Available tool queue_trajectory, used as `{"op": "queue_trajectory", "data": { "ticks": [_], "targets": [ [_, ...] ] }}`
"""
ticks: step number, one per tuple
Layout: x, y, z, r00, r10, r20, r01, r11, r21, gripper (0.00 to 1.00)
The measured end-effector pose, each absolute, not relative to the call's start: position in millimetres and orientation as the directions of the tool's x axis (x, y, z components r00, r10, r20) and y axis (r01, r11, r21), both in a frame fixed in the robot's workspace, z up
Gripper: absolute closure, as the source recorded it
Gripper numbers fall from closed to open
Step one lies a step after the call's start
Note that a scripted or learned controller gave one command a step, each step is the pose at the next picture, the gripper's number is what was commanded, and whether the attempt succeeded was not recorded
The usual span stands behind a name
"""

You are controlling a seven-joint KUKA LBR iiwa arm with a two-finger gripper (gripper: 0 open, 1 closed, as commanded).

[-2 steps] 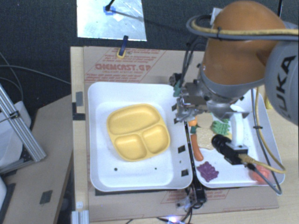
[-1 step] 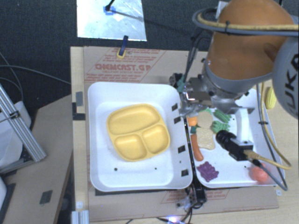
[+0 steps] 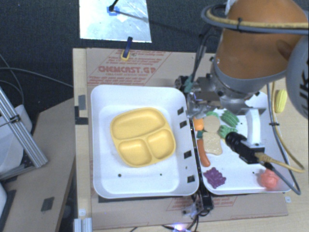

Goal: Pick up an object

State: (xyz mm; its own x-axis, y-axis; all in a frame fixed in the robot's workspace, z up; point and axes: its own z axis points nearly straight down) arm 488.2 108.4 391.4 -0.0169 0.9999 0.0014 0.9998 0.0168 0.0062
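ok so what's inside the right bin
Along the right bin's left side lie an orange carrot, a beige slice and purple grapes. A pink piece sits near its front right corner. The arm covers the bin's back part.

Two white bins (image 3: 104, 178) sit side by side, with one yellow divided tray (image 3: 142, 137), one purple grape bunch (image 3: 215, 177) and one pink toy (image 3: 269, 179).
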Motion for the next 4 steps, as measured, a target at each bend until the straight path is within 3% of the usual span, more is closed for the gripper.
{"op": "queue_trajectory", "data": {
  "ticks": [1,2,3,4],
  "targets": [
    [501.3,178.0,365.1,-0.010,1.000,0.002,1.000,0.010,0.000,1.00],
    [502.0,174.3,377.7,-0.009,1.000,0.002,1.000,0.009,0.004,1.00],
    [521.9,113.9,112.9,0.004,1.000,-0.004,1.000,-0.004,-0.012,1.00],
    [579.0,124.4,84.6,-0.004,1.000,-0.001,1.000,0.004,-0.009,1.00]
  ]
}}
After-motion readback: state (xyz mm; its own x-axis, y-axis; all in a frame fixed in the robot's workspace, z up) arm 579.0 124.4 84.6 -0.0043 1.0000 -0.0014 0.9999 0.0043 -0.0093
